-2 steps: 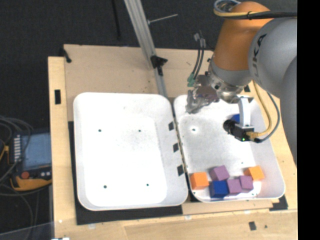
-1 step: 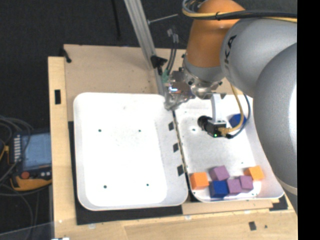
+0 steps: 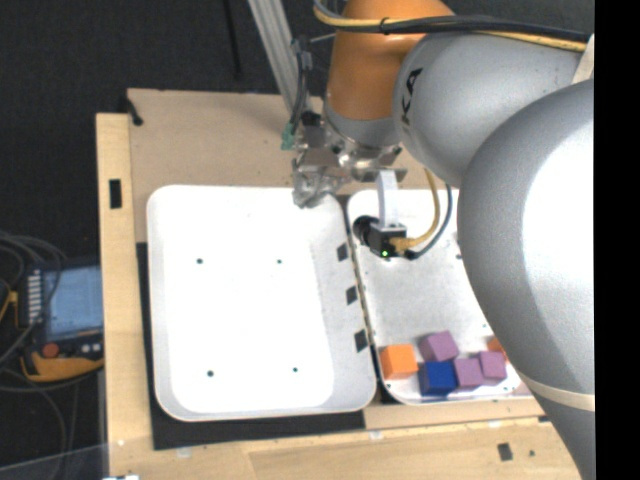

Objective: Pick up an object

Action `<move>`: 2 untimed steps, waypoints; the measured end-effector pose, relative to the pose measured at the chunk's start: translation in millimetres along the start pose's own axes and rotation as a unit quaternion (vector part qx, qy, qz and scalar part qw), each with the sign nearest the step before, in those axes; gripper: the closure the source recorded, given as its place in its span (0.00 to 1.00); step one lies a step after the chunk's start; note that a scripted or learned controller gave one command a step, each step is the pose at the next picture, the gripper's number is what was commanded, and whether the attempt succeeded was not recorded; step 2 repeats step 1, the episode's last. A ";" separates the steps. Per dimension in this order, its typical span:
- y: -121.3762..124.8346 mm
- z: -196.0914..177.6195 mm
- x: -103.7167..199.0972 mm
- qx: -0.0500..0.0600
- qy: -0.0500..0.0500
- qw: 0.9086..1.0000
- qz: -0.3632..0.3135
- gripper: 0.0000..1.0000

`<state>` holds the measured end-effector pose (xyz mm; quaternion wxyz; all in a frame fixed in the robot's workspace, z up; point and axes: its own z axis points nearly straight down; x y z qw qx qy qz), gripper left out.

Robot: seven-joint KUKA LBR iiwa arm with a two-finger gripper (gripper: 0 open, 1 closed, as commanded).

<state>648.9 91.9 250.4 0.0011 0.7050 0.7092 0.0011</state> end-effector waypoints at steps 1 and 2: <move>-0.9 -0.2 -3.2 0.001 -0.002 1.000 0.000 0.00; -0.9 -0.2 -3.2 0.001 -0.002 1.000 0.000 0.00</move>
